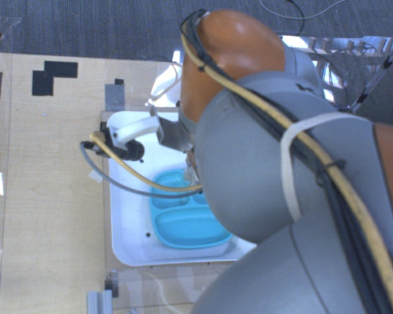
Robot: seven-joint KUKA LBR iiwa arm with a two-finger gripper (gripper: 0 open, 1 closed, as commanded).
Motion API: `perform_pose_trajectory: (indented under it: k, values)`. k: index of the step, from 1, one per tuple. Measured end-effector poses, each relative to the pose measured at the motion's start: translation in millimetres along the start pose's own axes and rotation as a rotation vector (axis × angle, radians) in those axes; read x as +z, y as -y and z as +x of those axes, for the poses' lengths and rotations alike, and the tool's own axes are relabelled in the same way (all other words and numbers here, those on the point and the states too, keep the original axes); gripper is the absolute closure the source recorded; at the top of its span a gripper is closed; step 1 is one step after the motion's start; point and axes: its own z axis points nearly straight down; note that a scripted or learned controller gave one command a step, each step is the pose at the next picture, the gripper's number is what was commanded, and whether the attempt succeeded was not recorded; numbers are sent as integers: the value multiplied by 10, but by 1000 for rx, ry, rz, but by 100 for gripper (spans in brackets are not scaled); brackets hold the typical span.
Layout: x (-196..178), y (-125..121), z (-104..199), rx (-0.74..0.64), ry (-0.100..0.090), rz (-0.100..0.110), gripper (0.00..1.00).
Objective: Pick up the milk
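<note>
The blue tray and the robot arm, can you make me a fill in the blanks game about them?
1. The tray lying in the white bin is ____ in colour.
2. The band on the grey arm is ____ in colour.
3. The bin rests on a bench made of light ____.
4. The arm comes in from the ____ side of the picture.

Missing words: blue, orange, wood, right

Robotics lab: grey-and-orange arm (275,156) over a wooden bench (46,195) with a white bin (128,241), black marker patches (52,76), grey carpet (85,12).
</note>
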Motion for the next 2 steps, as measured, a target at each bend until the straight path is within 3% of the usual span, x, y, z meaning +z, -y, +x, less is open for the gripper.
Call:
perform_pose_trajectory:
  k: [1,2]
  values:
    - [2017,5,-21,-159,7,0,100]
    - [2215,-5,262,-4,-16,11,100]
